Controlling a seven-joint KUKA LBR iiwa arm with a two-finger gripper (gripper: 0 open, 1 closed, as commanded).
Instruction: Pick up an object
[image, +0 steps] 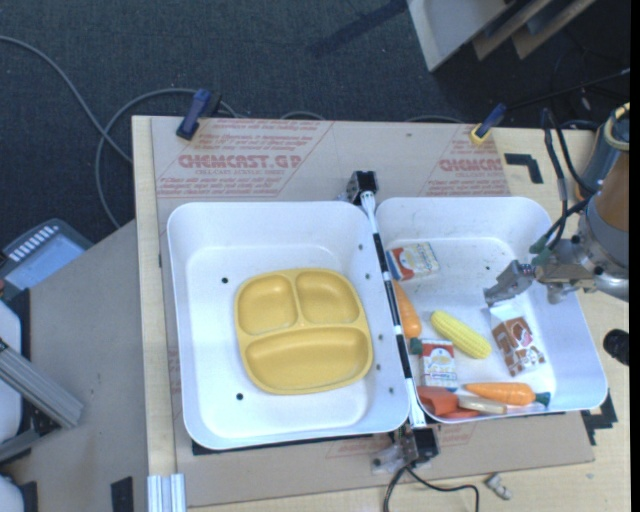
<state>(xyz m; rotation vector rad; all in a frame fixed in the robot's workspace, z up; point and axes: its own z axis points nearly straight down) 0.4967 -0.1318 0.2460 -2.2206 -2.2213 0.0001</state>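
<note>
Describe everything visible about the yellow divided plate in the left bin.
The yellow plate looks like matte plastic, a rounded rectangle with three recesses: two small ones at the far side, one wide one nearer the camera. It lies flat, slightly rotated, on the floor of the left bin, right of center. Nothing sits in it.

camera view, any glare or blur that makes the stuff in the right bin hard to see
In the camera view the light is even and soft, with no strong glare on the right bin. The corn cob, carrot and brown packet read clearly. The gripper looks a little soft at its tip, and small print on the packets is unreadable.
</note>
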